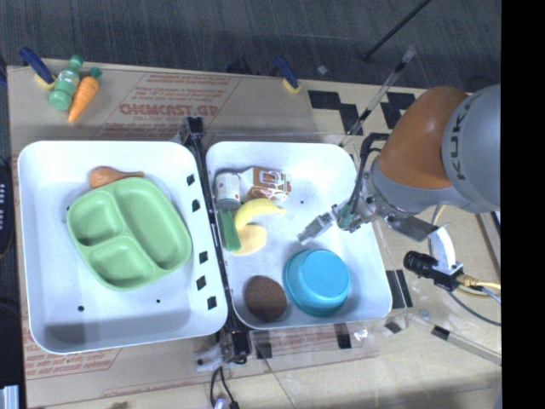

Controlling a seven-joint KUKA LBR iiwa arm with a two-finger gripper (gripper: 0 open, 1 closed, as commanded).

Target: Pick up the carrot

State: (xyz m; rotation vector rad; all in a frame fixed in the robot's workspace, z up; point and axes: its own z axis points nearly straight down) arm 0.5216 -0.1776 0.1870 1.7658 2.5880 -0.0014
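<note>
The carrot (83,98), orange with a green top, lies on the cardboard at the far left back corner, outside both bins, beside a green toy bottle (63,90). My gripper (317,226) hangs low over the right bin (332,156), just above the blue bowl (318,280) and to the right of the banana (253,214). It is far from the carrot, and nothing shows in its grip.
The left bin (51,313) holds a green divided plate (128,232) and an orange-brown drumstick-like toy (113,175). In the right bin are a small can (226,189), a printed packet (269,180), a green piece (228,228) and a brown ball (266,297). Blue clamps (289,75) sit on the back edge.
</note>
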